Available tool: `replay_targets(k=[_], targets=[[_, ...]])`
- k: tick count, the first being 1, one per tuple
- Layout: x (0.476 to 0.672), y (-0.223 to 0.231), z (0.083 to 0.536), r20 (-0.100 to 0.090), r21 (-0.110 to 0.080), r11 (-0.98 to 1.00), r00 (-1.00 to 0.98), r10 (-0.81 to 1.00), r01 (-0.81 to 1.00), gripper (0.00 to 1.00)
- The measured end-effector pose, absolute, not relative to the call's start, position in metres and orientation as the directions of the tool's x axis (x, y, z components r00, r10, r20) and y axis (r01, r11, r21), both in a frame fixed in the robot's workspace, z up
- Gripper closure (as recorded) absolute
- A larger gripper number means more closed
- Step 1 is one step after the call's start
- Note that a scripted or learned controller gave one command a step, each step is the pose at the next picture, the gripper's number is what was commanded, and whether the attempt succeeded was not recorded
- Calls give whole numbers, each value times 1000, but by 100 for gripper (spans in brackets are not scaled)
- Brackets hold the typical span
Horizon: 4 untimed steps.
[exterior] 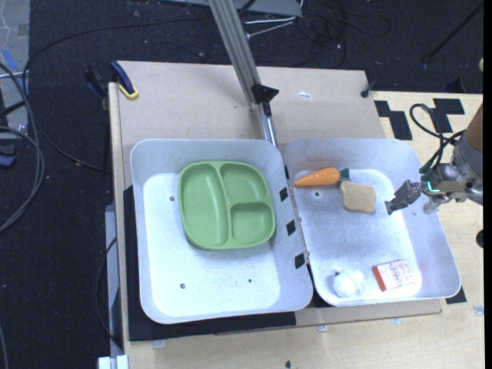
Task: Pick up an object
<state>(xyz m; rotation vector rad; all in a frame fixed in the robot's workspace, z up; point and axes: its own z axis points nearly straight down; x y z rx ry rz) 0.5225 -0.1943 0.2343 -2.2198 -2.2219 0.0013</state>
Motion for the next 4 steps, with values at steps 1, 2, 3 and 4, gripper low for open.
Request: replay_targets(k=[1,2,3,4], targets=[[523,-194,235,0,0,1,-1,1000,1000,0],[529,-189,187,1,-4,1,-1,1000,1000,0],[535,-188,125,1,-5,0,0,1000,1000,0],[536,-188,92,-1,1,0,0,1000,1000,0]])
